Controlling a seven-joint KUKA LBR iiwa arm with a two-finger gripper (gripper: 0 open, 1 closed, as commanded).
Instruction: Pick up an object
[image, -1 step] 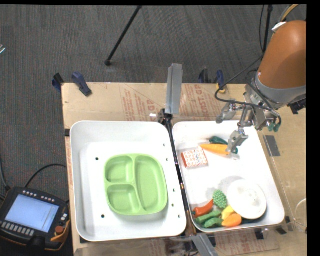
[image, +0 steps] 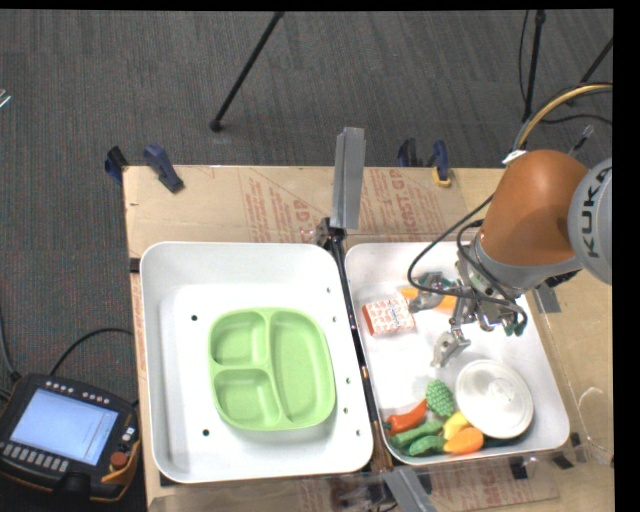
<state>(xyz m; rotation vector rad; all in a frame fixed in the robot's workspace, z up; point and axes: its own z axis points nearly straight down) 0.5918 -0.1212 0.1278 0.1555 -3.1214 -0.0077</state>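
Here we are lowering our pincer (image: 450, 347), grip state unclear, just left of the white lid (image: 494, 396); we are judging the lid's knob the surest hold.

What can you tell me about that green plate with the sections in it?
The green plate is a pale lime, rounded-square tray that looks like smooth plastic. Raised ridges split it into three compartments: two smaller ones on the camera's left side and one long one on the right. It lies flat, right side up, slightly turned, near the middle of the left white bin. It rests on the bin's floor, away from its walls.
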